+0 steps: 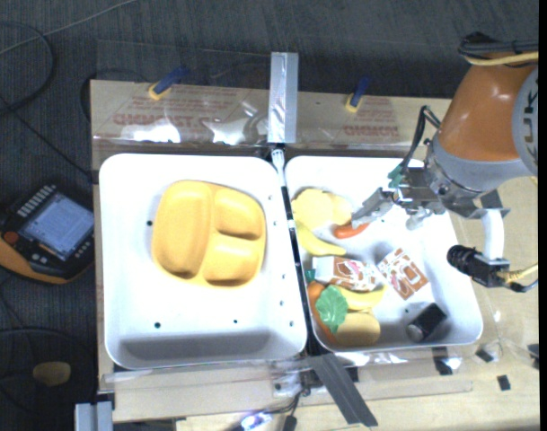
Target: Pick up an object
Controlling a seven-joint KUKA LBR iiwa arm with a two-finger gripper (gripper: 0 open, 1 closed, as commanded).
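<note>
Orange carrot-like toy [349, 231] lies in the right bin [462, 317], upper-middle part, long axis running low-left to upper-right. It rests against the lower right edge of a yellow rounded piece [316, 209] — touching or overlapping it, with a white spoon-shaped sliver [320, 234] just beside its left end.

Gripper [381, 206] sits just up and to the right of the carrot's right end. One grey finger [374, 208] slants down-left toward it, roughly in line with the carrot's long axis rather than across it. Whether the fingers are apart or together — cannot tell from this angle; the second finger is not clearly separable from the wrist hardware. Nothing visibly between them, so no hold is claimed.

Judgement: the coming move turns on this line-up. The carrot lies down-left of the fingertip, nearly end-on, so a close along that axis would likely pinch only the tip or nudge it into the yellow piece.

Farther out in the same bin: a red-and-white patterned packet [404, 272], a brown-and-white wrapper [354, 274], a green leafy toy [330, 306] on a tan bun shape [358, 329], a black cylinder [424, 322] near the lower right corner.

Left bin [120, 330] holds a large yellow sectioned tray [207, 232], well apart from the arm. Both bins sit on the surface [129, 110].
</note>
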